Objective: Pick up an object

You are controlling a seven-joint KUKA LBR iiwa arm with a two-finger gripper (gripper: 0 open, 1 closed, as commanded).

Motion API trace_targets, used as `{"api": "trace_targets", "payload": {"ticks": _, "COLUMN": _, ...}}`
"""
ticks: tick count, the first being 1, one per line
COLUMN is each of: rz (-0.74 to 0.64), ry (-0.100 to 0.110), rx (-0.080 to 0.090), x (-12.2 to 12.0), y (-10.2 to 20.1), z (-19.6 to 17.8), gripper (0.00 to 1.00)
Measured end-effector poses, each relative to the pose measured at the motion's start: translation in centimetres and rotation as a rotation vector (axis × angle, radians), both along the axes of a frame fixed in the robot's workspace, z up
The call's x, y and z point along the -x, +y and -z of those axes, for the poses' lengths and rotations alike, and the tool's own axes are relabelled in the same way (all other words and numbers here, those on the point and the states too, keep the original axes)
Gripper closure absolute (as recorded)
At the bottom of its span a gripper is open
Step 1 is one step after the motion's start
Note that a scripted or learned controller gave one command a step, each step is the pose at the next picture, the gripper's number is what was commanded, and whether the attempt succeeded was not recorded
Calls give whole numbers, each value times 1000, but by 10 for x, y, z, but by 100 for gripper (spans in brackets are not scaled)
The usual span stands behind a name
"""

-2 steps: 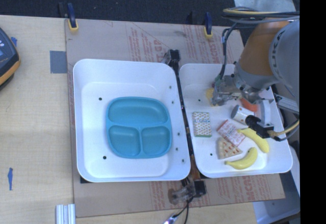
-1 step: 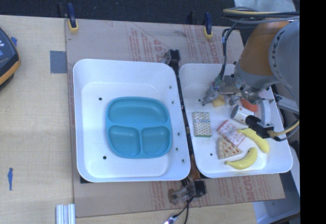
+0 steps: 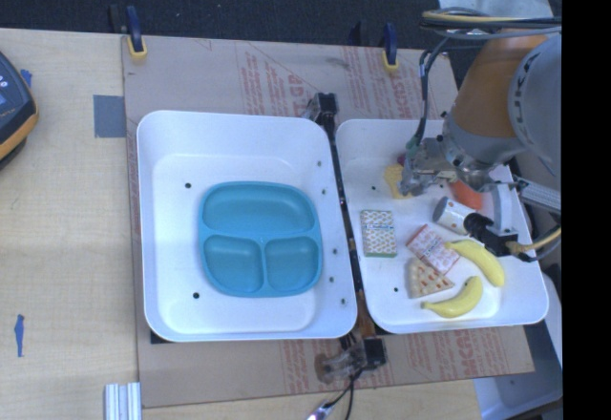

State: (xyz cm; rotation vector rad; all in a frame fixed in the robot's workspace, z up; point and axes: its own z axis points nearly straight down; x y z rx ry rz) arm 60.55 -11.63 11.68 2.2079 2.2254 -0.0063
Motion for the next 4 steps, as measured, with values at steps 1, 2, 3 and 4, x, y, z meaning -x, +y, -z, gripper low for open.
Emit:
{"api": "trace_targets", "payload": {"ticks": 1, "rz": 0, "ry": 0, "rx": 1, "x": 0, "y": 0, "z": 0, "gripper": 0}}
{"api": "trace_targets", "payload": {"ticks": 2, "rz": 6, "ry": 18, "rx": -10, "x": -48, "y": -19, "z": 27, "gripper": 0}}
{"api": "trace_targets", "payload": {"ticks": 3, "rz": 2, "ry": 21, "rx": -8, "x": -48, "y": -19, "z": 16, "gripper": 100}}
{"api": "trace_targets", "payload": {"ticks": 4, "rz": 3, "ry": 3, "rx": -8, "x": 0, "y": 30, "z": -93, "gripper": 100}}
